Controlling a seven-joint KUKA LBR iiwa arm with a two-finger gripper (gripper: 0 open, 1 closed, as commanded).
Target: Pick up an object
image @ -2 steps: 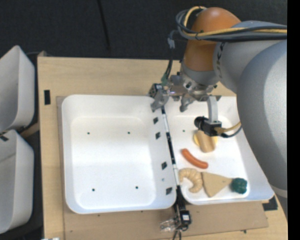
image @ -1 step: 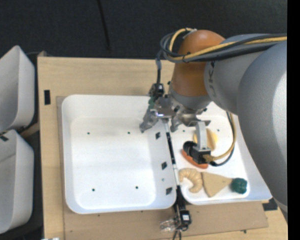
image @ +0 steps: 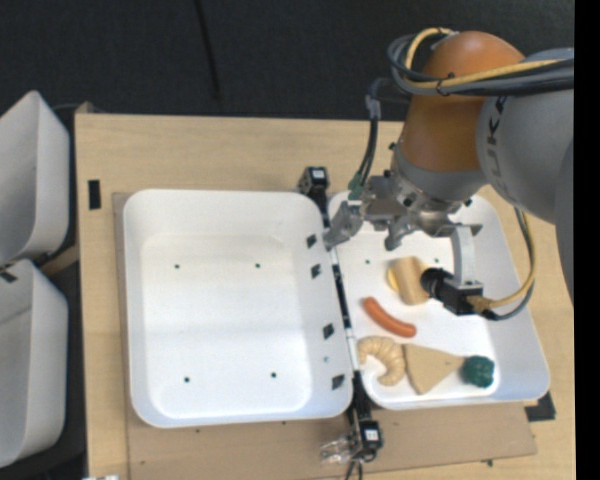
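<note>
Plainly, the pincer (image: 405, 230) hangs over the back of the right bin (image: 515, 368) with its fingers spread wide and nothing between them — the bread piece (image: 408, 280) lies just below it. The sausage (image: 390, 317), croissant (image: 383, 358), cheese wedge (image: 428, 367) and green lump (image: 477, 370) crowd close, so a descent slightly off could nudge one aside — or close on air.

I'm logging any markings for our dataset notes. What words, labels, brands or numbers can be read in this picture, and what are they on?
"U" or "UK": partial dark letters on the grey arm just below its orange band, cut off by the curve, too incomplete to read as a word.
Nothing else is legible: no text shows on the white bins, the bench or the toy foods.
</note>
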